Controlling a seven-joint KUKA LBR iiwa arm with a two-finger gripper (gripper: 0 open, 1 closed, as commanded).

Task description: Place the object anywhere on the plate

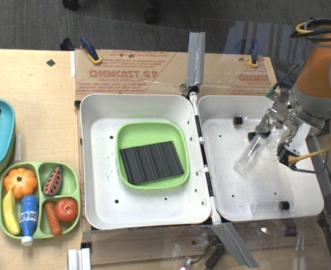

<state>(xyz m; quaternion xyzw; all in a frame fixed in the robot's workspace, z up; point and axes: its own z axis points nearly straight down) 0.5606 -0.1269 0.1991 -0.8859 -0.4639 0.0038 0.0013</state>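
Pincer over right bin, grip state can't tell. Dark ridged slab on green plate, left bin. Toy-food tray on tabletop.

Black ridged slab flat on green plate.

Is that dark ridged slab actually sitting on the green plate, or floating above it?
Touching. The camera view shows the dark ridged slab lying flat inside the green plate, its edges meeting the plate's surface with no gap or shadow beneath.
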